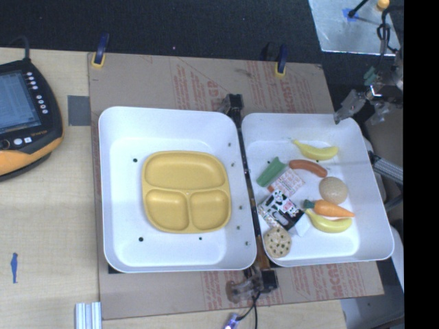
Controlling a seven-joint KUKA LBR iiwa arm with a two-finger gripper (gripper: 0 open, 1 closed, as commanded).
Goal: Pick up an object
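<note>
Though apart, banana (315,150) near claw (348,109)

We see a light wooden desk (41,218) with a brown cardboard sheet (199,88) lying on it, held at its far edge by two clamps (100,51). On the sheet sit two white bins (116,184) side by side, touching. At the desk's left edge rests an orange-and-grey pendant (24,118), with grey tape (79,110) just beside it.

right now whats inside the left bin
A yellow tray with three hollows lies flat in the middle of the left bin. The hollows hold nothing. The bin floor under the tray is covered.
</note>
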